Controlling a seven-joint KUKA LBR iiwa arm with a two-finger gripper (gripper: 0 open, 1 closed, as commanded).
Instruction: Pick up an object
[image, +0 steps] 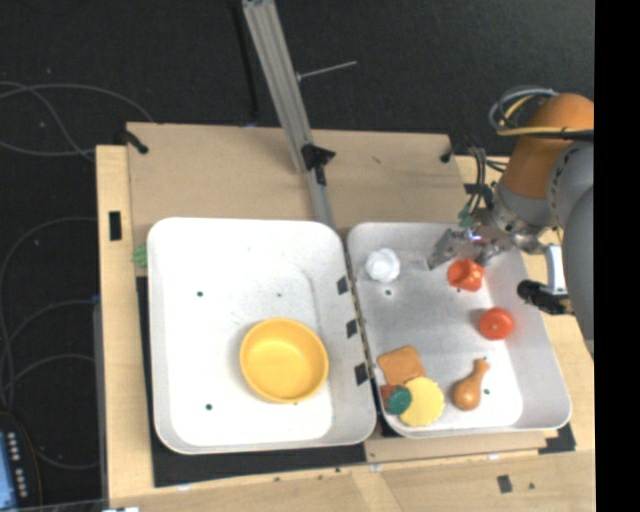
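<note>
Dark floor surrounds a tan bench (230, 170), with thin cables looping across the floor at left. Grey metal post (290, 110) slants up from the bench's middle toward the top edge. Two shallow white bins sit side by side, touching along their inner rims.

Left bin (200, 260): one yellow bowl (284, 360), upright, mouth up, toward the near right part of the bin floor.

Right bin (430, 320): several small things.
- Red tomato-like piece (464, 274) at the far right part of the bin, directly under the gripper (468, 246). Roundish, no clear long axis; seems to have a small stem end facing up toward the gripper, though too small to be sure.
- Second red round piece (496, 323) nearer the camera, apart from the first.
- White crumpled object (382, 265) at far left of the bin.
- Tan gourd-shaped piece (470, 386) near the front rim, long axis tilted, narrow neck pointing up and right, bulb end down and left.
- Orange-brown flat piece (401, 364), a yellow round piece (424, 401) just below it, a small green piece (399, 400) touching the yellow one's left side.

Arm enters from the right, orange band visible. Gripper sits just above the first red piece, touching or nearly so. Cannot tell whether the jaws are spread or closed, nor whether the red piece sits between them.
</note>
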